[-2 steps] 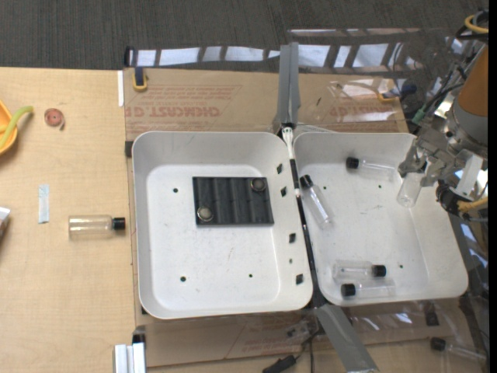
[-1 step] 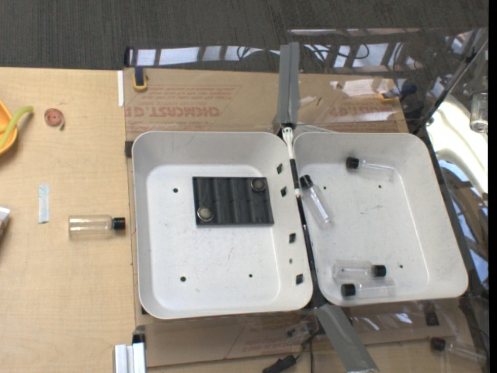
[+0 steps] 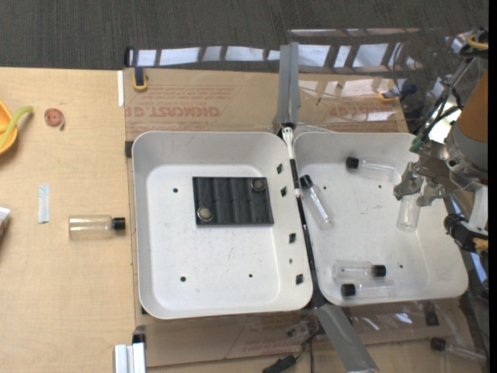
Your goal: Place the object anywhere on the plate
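The tool [image 3: 409, 200] grasps a clear vial [image 3: 408, 214] above the right bin [image 3: 435, 286]. Next: carry it to the dark plate [image 3: 233, 200] and release.

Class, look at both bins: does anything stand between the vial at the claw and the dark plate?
Only the raised bin rims between the two bins separate the vial at the claw from the plate.

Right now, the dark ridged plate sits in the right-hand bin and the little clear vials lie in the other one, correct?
Not quite. The camera view shows the dark ridged plate in the left bin, and the clear vials lie in the right bin.
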### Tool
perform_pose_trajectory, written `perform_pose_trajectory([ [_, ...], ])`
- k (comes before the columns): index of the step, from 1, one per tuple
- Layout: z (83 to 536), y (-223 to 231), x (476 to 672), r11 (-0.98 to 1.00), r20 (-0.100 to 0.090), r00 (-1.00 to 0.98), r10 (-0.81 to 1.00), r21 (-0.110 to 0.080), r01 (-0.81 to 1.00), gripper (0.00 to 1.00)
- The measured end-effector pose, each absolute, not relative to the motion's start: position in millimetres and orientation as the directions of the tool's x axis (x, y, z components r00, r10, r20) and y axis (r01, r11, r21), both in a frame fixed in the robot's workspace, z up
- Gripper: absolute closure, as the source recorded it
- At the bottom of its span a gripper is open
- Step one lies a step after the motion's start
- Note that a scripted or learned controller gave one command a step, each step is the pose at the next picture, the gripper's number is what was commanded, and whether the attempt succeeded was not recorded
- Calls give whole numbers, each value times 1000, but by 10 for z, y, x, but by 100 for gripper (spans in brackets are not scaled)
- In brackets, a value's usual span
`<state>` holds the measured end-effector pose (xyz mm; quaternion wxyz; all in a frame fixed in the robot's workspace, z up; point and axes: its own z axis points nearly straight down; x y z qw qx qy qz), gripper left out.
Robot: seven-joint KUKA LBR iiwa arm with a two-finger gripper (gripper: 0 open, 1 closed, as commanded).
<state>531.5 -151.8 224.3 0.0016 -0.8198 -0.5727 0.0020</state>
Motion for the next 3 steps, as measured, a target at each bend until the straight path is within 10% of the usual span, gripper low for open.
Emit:
perform_pose_trajectory([
  [1, 2853, -1506, 6588, -415, -3, 415, 910, -2, 910, 100],
  [2, 1778, -1395, 5947, -220, -1, 220, 975, -4, 975, 100],
  [3, 3110, -1818, 6513, -257, -2, 257, 966, -1, 966, 100],
])
